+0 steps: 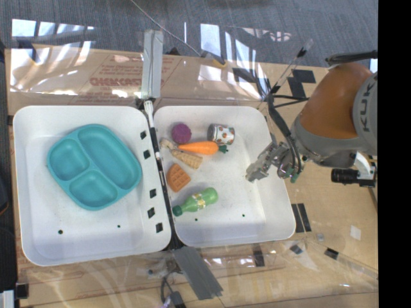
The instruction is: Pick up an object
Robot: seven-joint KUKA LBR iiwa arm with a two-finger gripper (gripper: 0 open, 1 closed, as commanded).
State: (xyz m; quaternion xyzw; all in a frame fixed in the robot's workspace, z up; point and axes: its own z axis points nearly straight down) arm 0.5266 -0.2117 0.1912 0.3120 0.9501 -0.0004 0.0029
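Note:
The right bin (257, 226) holds a purple ball (181, 132), a small printed can (221, 133), an orange carrot (200, 148), a tan ice-cream cone (180, 154), an orange waffle piece (178, 177) and a green bottle (195, 201) lying on its side. My gripper (261, 169) hangs over the bin's right side, well right of the carrot and the bottle. Nothing shows between its fingers.
A teal divided plate (94, 165) lies in the left bin (38, 236). A clear plastic wall stands behind both bins. The grey and orange arm (334, 117) comes in over the bench's right edge. Tape marks dot the bench at right.

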